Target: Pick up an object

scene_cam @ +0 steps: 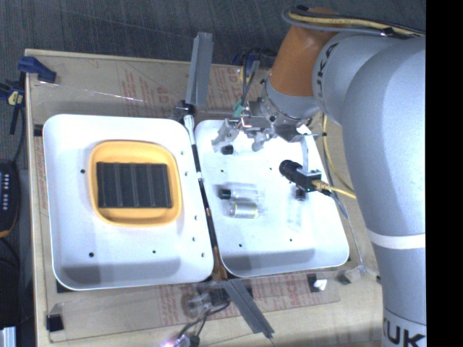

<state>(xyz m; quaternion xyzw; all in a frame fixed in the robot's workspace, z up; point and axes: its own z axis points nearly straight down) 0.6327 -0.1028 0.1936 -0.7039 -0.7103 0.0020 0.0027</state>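
Note:
In the right bin (pixel 325 248), a clear plastic item with a dark end (pixel 239 193) lies near the middle, and a second small clear piece (pixel 243 210) lies just in front of it, touching or nearly so. My gripper (pixel 239 140) hovers over the far part of that bin, behind these clear items and apart from them. It is open, its fingers (pixel 220 137) spread wide with nothing between them. The left bin (pixel 65 251) holds a yellow-rimmed tray with a dark slatted insert (pixel 134 183), lying flat.
A metal bar (pixel 199 71) rises behind the seam between the bins, close to the gripper's left. The big grey arm (pixel 383 121) covers the right side of the bench. The wooden bench edge (pixel 145 302) runs along the front.

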